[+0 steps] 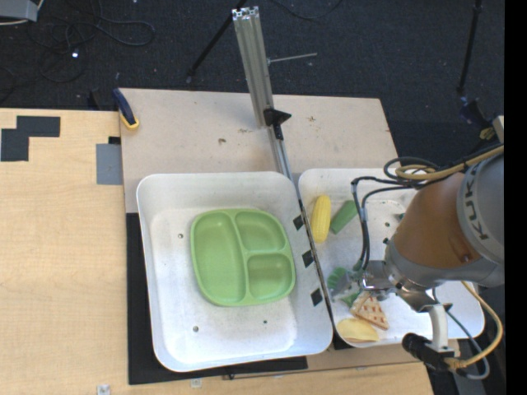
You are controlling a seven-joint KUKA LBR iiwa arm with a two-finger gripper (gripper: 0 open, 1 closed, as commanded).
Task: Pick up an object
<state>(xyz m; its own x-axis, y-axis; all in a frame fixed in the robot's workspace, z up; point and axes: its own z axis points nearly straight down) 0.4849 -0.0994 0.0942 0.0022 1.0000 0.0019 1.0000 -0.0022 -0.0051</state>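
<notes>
The right bin [309,183] holds several toy foods. A yellow corn cob [320,217] lies near its left wall, with a green pod-like piece [344,217] beside it. Lower down sit a dark green leafy piece [338,281], a tan waffle-patterned wedge with red on it [370,309] and a pale yellow chip-shaped piece [356,329]. My gripper [370,285] is low in this bin, between the leafy piece and the wedge. The arm's orange wrist [432,229] hides the bin's right half.
The left bin [160,196] holds a green three-compartment plate [242,256]. A metal post [254,64] rises behind the bins, with a rod running down to the divider between them. Black cables [361,212] loop over the right bin.
</notes>
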